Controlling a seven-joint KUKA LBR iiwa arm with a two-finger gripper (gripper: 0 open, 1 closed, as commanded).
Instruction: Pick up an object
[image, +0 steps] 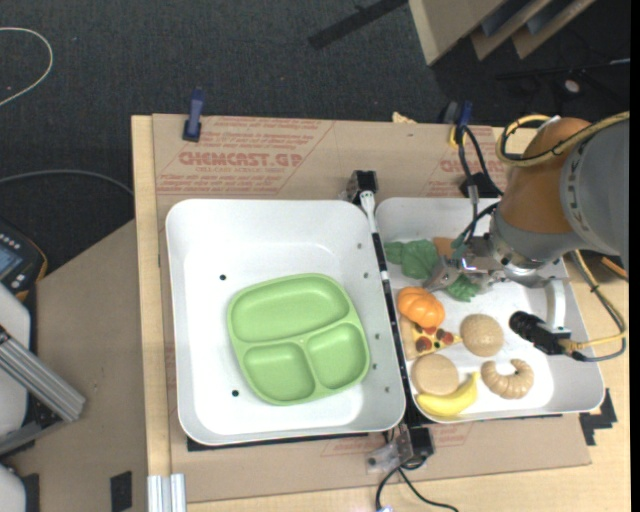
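Pincer sits low in the right bin, and I cannot tell how it stands. Green leafy toys lie just left of it, touching or nearly so. Nearer me than the pincer I see an orange pumpkin, a bread roll, a croissant and a banana. Well left, a green divided plate rests in the left bin.

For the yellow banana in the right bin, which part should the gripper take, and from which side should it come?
Probably the middle of the banana, from straight above, with the fingers closing across its narrow width. It lies flat along the near wall of the right bin, curved upward at its ends, and a round tan bun touches its far side, so the finger there has little room.
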